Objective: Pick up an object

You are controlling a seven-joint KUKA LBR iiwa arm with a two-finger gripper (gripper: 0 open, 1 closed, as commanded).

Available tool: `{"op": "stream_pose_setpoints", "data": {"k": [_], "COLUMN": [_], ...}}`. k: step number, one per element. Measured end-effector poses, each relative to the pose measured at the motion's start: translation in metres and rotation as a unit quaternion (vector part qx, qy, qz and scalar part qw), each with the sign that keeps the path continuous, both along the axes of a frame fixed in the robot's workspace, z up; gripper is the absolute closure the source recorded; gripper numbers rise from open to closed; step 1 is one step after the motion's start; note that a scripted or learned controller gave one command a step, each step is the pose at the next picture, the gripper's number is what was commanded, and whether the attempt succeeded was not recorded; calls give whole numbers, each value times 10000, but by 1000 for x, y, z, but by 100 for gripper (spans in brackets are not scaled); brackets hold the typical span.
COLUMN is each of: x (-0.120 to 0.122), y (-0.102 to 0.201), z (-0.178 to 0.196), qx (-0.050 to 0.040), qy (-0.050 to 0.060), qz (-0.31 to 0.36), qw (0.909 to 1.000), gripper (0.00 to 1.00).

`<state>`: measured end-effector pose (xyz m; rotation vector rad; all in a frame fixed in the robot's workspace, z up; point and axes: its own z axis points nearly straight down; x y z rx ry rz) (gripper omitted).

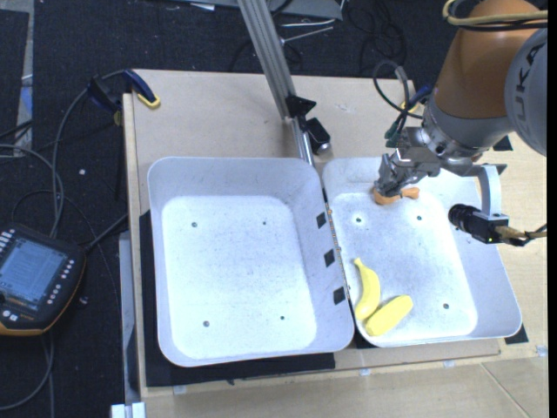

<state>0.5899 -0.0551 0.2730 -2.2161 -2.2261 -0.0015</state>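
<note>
Take the right-hand shallow white plastic bin (487,307) as your landmark: the two-finger gripper (391,184) on the grey arm with the orange band sits low over that bin's far end, close to its back wall. Directly under its tip lies a small flat orange object (396,195), which peeks out on the near and right sides of the tip, so the piece is essentially beneath the jaws rather than off to a side. You cannot tell from here whether the jaws stand wide or narrow, nor whether they have anything between them; the tip is too dark and small. The orange piece's long axis seems to run roughly parallel to the back wall. I judge the coming move turns on that closeness: the wall leaves little room behind, while the bin floor toward the near end is open. Near the bin's front left corner lie a curved yellow plastic banana (366,286) and a stubby yellow oval piece (388,314), touching or almost so, well apart from the gripper.
</note>
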Motion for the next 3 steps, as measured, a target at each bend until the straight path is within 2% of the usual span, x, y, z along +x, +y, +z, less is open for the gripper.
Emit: {"op": "stream_pose_setpoints", "data": {"k": [2,3], "x": [-16,-36], "y": [92,136], "z": [-4,-9], "qx": [-1,-1], "qy": [2,6], "qz": [-2,-2], "qw": [10000,10000], "gripper": [100,100]}}
